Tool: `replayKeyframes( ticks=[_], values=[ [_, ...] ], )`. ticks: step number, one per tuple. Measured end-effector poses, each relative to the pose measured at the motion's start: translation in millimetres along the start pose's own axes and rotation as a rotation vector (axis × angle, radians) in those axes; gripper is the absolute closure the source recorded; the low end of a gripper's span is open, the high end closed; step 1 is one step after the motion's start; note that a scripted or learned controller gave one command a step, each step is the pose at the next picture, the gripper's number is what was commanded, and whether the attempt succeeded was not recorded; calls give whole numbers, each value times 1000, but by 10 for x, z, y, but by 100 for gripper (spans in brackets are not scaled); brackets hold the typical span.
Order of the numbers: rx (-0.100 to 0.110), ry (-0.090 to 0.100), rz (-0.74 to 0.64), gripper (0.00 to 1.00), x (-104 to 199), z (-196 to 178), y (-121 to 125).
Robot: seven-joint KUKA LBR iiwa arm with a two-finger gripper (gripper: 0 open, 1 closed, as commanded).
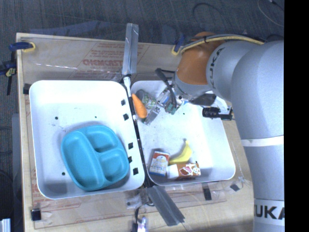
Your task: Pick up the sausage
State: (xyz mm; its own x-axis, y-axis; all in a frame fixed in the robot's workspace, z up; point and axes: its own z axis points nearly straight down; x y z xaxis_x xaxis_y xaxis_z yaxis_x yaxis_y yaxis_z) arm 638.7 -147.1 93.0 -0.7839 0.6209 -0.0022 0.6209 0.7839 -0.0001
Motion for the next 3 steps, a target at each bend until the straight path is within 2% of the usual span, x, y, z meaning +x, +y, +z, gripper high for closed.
replayKeyframes(
  ticks=[1, 2, 3],
  values=[
    [1, -2, -4, 0, 936, -5, -474],
    [17, -8, -72, 0, 930, -14, -344],
    [35, 14, -128, 0, 360, 54, 120]
  ],
)
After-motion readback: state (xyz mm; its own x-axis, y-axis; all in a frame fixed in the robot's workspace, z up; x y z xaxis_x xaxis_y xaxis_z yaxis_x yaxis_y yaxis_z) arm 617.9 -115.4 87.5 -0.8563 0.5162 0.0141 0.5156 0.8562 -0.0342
